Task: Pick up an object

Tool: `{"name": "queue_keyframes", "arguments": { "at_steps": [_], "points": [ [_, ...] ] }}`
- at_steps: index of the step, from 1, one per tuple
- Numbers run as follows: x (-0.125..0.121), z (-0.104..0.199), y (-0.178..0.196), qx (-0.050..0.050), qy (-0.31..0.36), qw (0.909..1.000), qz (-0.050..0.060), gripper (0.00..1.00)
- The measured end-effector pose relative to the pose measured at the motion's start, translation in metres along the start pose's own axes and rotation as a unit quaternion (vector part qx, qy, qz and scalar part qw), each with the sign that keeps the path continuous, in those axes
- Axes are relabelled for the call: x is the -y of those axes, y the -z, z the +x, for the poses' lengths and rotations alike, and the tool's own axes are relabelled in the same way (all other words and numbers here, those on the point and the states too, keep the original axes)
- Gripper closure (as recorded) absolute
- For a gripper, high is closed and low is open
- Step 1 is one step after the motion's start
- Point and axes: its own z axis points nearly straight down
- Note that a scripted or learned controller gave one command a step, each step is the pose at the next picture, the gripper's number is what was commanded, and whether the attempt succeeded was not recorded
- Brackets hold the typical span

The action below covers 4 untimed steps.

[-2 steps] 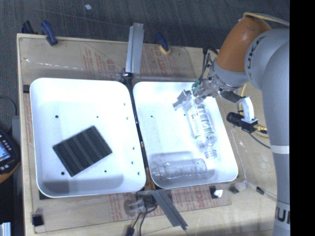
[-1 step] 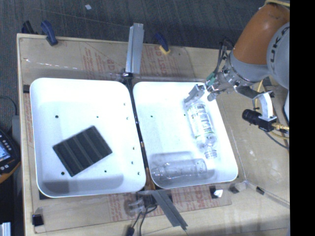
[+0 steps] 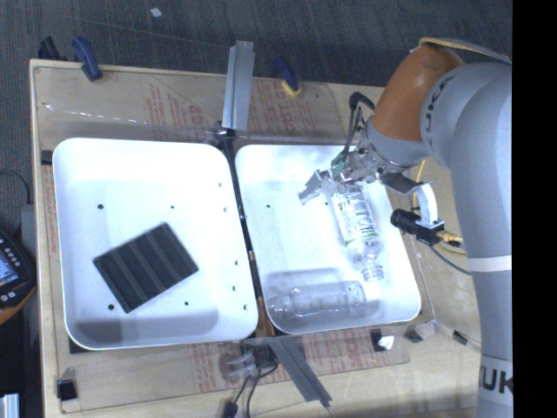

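- Wooden table (image 3: 130, 103) carries two white bins; right bin (image 3: 287, 233) has two clear plastic bottles.
- Tool (image 3: 335, 177) sits at top end of labelled bottle (image 3: 357, 220); open or closed, cannot tell.
- Bottle prob. light, slippery, easy to crush; grip across the label part, just below tool.
- Second bottle (image 3: 318, 299) lies further below.

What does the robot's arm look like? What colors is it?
The big rounded grey arm has smooth, fat tube-like parts and a shiny orange band just above the wrist. At its tip sits a small silvery metal gripper. Thin dark cables loop near the wrist, and dark letters are printed low on the grey casing.
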Motion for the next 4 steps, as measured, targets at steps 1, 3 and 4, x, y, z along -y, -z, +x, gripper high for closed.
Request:
{"name": "queue_keyframes", "arguments": {
  "at_steps": [1,3,4],
  "points": [
    [-0.0005,-0.0004,0.0013,0.001,0.0,1.0,-0.001,0.0],
    [-0.0005,-0.0004,0.0014,0.001,0.0,1.0,-0.001,0.0],
    [-0.0005,-0.0005,0.0014,0.001,0.0,1.0,-0.001,0.0]
  ]
}}
